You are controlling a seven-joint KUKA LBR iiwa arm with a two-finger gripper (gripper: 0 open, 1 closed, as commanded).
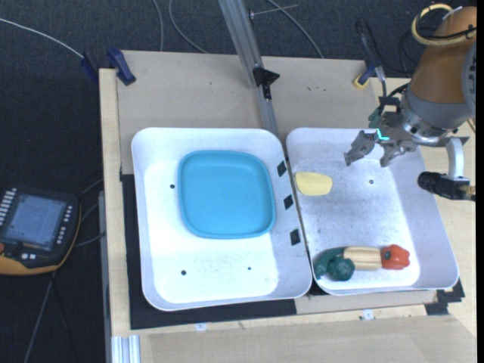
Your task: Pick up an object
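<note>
In the right bin a pale yellow lemon-shaped object lies near the left wall. Along the bin's near edge lie a dark green lumpy object, a tan roll-shaped piece and a red tomato-like object, close together in a row. My gripper hangs over the far part of the right bin, open, with its two dark fingers spread and nothing between them. It is to the right of the yellow object and well beyond the row of three.
A blue square plate lies in the left bin. A metal pole slants from the top of the view to the gap between the bins. A teach pendant lies on the floor at left. Blue clamps hold the bench's far corners.
</note>
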